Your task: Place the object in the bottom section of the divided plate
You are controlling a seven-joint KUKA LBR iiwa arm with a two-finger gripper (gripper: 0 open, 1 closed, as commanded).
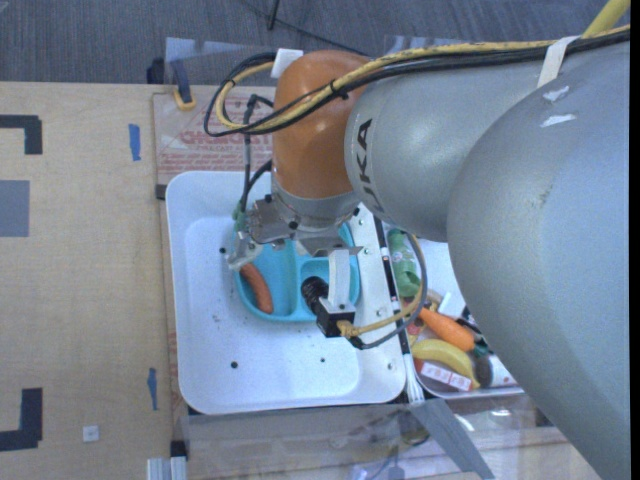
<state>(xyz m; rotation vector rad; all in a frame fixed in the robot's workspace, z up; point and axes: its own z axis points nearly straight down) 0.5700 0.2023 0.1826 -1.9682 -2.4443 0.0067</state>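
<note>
**Arm over left bin, sausage lying in plate**

Left of frame: one pale plywood bench top [80,268] with black corner marks and two short strips of blue tape.

Next rightward: two shallow white plastic bins side by side. Left white bin [270,368] holding one turquoise divided plastic plate [262,303], mostly covered from above by the arm. In the plate's left-hand section, as seen in this view: one small orange-red sausage-shaped object [258,286], lying flat and slanted, resting on the plate floor. Which section counts as "bottom" not determinable, dividers largely hidden.

Directly above plate: one grey arm with orange band [315,118], black and yellow cables looped round the wrist. One two-finger gripper [243,251] pointing down at the plate's left edge, just above and beside the sausage. Finger spacing not resolvable from this angle; cannot tell whether spread or pressed together. Nothing seen between the fingers.

Right bin [455,388], partly hidden under the arm: one green item [405,273], one orange carrot-shaped toy [447,328], one yellow banana-shaped toy [445,356], all close together near the dividing wall.
</note>
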